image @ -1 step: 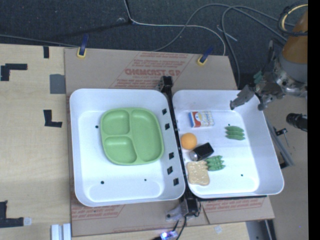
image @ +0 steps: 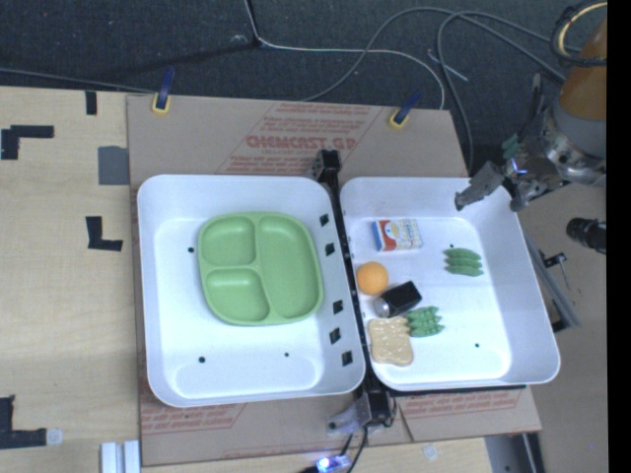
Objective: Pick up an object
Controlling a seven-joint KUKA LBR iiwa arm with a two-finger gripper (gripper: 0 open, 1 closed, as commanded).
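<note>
Hovering hand (image: pixel 490 187) above right bin's (image: pixel 513 294) far corner

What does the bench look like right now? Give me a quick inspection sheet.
Surface: two white bins side by side on a cardboard sheet.
Job's things: right bin holds a small carton, orange ball, black block, toast slice and two green pieces.
Clutter: green divided plate in the left bin.
Grippers: gripper above the right bin's far right corner, holding nothing.
Cables: grey cables behind the bins.
Surroundings: dark floor.
</note>
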